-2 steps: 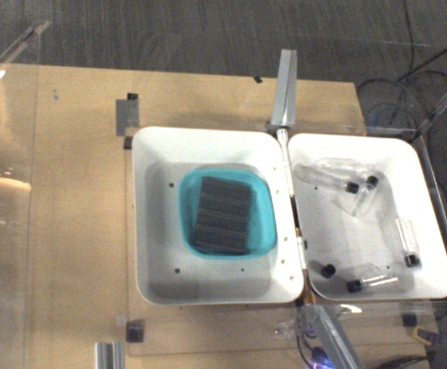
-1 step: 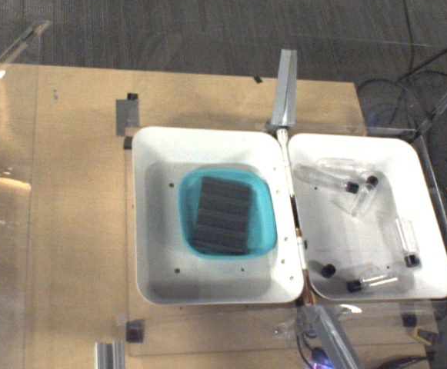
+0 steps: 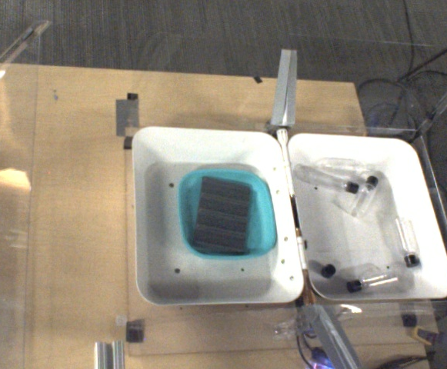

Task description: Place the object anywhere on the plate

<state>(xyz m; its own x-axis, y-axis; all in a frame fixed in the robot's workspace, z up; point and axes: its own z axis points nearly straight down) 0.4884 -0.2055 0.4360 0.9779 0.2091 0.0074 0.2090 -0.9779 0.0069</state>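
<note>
Camera view: dark ribbed block (image 3: 222, 217) lies flat on the teal plate (image 3: 265, 221) in the left bin (image 3: 150, 206), long axis running toward the bench's far edge, fully inside the plate rim. Looks placed already. Right bin (image 3: 431, 206) holds clear tubes (image 3: 345, 180). Fingers' state: cannot tell.

Block (image 3: 222, 214) on plate (image 3: 265, 210), left bin (image 3: 150, 206)

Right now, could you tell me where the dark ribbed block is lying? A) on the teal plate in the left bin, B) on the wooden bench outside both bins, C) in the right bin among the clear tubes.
A: the dark ribbed block rests on the teal plate inside the left bin, while the right bin holds the clear tubes.
</note>
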